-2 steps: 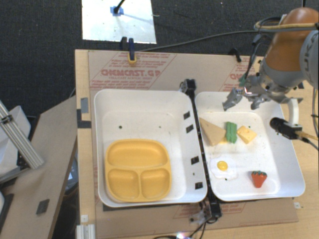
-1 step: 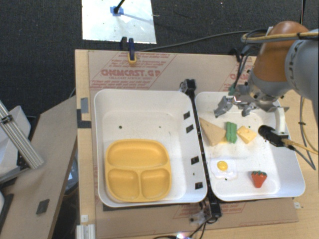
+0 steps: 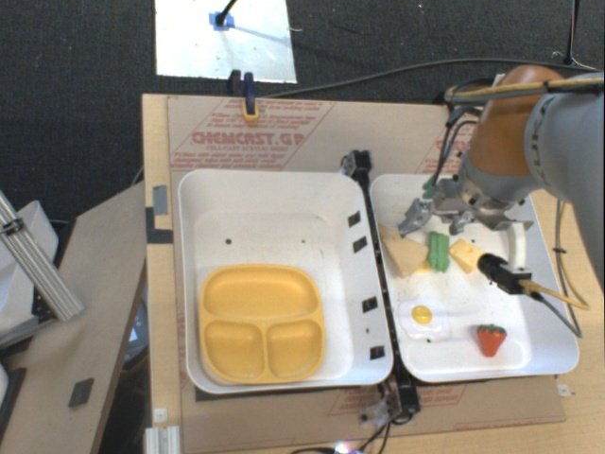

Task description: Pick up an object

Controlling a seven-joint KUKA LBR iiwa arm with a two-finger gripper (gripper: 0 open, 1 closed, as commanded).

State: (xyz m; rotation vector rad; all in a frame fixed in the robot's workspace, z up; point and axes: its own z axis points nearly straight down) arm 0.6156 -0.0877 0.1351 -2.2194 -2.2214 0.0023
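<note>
Nearest up front: small red plastic strawberry (image 3: 490, 339) in the right white bin (image 3: 558, 353), beside a toy fried egg (image 3: 423, 316). Probably light, stiff, a bit slick; best pinched across the middle. Jaws (image 3: 425, 218) hovering over the green plastic block (image 3: 439, 252), gripping nothing visible; can't tell how spread.

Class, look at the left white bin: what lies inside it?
A yellow divided plate with three compartments lies on the left bin's floor, toward the near side. The bin floor under the plate is covered, so anything beneath cannot be seen.
</note>
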